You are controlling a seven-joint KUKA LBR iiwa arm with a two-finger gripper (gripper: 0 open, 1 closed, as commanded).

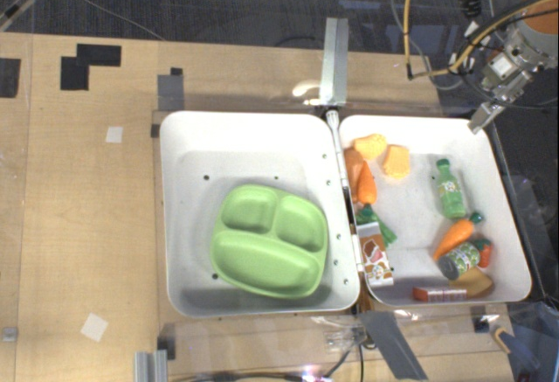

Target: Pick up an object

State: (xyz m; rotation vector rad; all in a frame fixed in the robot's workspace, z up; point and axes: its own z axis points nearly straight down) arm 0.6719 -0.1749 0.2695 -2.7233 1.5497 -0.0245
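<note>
Left bin (175, 197): one smooth green plastic tray (269, 240), three compartments, rounded corners, lying tilted, open white floor all round. Right bin (507, 197), from the divider rightwards: two carrots (361, 179), two yellow lumps (384, 155), one small carton (376, 258), one green bottle (449, 190), another carrot (456, 236), one can (460, 260); middle floor bare. Above that bin's far right corner, gripper (486, 114); grip state cannot be told.

No lettering can be read anywhere. The green bottle (450, 189) carries a white label, the small carton (375, 256) a printed picture panel, and the green can (460, 260) a coloured wrapper, but all three are too small and blurred to make out.
</note>
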